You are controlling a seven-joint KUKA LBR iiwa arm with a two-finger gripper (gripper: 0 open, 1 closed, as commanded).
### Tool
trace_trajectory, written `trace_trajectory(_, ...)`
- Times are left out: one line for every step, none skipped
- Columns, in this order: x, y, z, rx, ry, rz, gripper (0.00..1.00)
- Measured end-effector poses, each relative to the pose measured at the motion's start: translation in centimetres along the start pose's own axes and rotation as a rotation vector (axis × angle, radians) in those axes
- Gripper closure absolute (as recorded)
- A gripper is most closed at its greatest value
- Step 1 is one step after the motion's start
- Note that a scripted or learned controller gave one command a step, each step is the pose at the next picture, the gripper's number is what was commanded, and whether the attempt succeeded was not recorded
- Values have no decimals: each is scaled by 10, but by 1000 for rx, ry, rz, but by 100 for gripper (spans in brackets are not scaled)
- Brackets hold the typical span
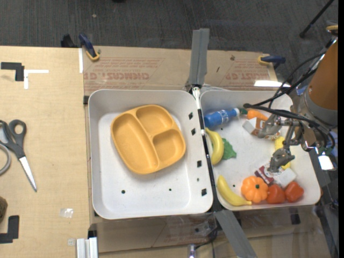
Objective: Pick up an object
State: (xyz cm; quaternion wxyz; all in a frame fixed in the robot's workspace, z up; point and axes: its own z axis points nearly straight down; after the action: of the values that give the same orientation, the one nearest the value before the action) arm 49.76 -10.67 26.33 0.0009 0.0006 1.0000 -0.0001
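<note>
My gripper (271, 145) hangs over the right bin (244, 160), reaching in from the right, and its jaws stand open. One finger (265, 127) is near a small white and orange item (251, 123). The other finger (279, 158) is just above a red and white packet (264, 174). A small yellow piece (279, 142) lies on the bin floor below the gap, and nothing is gripped. A blue bottle (219, 117), two bananas (216, 145) (230, 193), a green item (228, 149), an orange pumpkin (254, 189) and red vegetables (285, 192) also lie in this bin.
The left bin (102, 160) holds an orange divided plate (148, 138). Scissors (20, 149) lie on the wooden bench at the far left. Black cables (279, 95) run over the right bin's back right corner. A grey post (199, 55) stands behind the bins.
</note>
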Motion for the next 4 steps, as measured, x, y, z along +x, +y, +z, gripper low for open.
trace_trajectory(-3, -10, 147, -1, -1, -7, 0)
trace_trajectory(12, 9, 170, 1, -2, -56, 0)
trace_trajectory(-84, -41, 100, 1, -4, -3, 0)
trace_trajectory(-123, -71, 149, 4, -29, 24, 0)
